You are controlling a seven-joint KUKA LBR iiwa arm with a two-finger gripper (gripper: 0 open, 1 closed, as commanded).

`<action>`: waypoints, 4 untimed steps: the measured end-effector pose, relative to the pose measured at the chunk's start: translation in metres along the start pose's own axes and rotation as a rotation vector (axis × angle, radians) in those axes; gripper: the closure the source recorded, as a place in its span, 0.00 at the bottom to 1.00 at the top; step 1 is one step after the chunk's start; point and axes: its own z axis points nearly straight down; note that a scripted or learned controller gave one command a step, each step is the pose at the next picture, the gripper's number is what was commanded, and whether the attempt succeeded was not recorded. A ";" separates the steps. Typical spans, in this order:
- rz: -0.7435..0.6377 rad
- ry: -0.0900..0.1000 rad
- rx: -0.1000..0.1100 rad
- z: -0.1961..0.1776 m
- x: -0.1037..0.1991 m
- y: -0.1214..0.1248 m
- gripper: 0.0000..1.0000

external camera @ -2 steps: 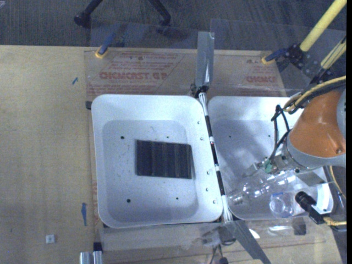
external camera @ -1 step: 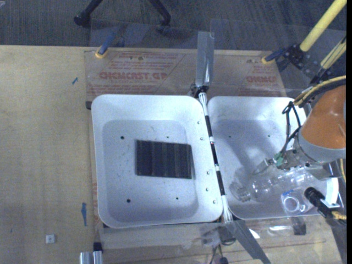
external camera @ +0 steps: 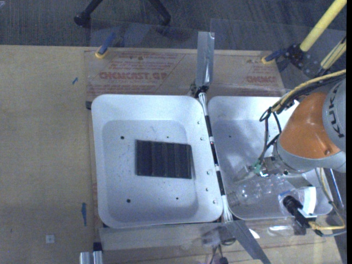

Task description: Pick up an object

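bins (external camera: 110, 147): white | ridged block (external camera: 164, 159): black | arm band (external camera: 305, 128): orange

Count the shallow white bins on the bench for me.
2. One shallow white plastic bin sits on the left, holding a dark ribbed rectangular pad. The other white bin sits beside it on the right, partly covered by the grey and orange arm.
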 end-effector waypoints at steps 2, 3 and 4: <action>0.094 -0.012 -0.032 -0.008 -0.096 -0.011 0.00; 0.015 -0.013 -0.026 -0.006 -0.045 -0.005 0.00; 0.017 -0.010 -0.020 -0.014 -0.045 -0.007 1.00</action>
